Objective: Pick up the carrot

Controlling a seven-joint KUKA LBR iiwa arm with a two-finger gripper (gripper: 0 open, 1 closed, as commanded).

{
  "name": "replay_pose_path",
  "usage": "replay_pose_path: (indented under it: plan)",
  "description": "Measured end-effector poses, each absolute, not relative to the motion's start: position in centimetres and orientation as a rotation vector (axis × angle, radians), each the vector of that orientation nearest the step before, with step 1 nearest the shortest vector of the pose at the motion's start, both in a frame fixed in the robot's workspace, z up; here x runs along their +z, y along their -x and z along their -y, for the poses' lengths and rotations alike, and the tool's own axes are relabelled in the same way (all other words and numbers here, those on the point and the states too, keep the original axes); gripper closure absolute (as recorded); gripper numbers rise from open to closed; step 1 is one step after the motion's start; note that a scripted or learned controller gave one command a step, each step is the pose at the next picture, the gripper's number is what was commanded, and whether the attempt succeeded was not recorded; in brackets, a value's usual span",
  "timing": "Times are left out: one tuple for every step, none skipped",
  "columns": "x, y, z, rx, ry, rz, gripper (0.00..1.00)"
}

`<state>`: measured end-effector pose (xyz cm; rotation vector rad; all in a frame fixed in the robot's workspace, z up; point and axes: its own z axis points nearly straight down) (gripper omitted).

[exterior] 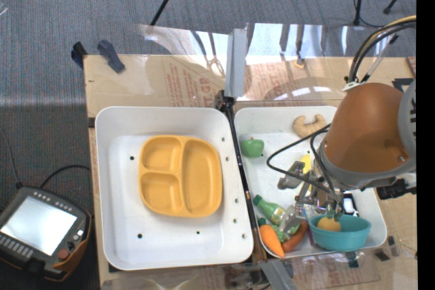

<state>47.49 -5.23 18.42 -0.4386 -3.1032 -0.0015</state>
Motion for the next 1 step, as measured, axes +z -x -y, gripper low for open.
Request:
replay_pose_path:
  plan:
    - [18.66, -53.78, 6.38, -0.001, 0.510, 3.100, 0.00]
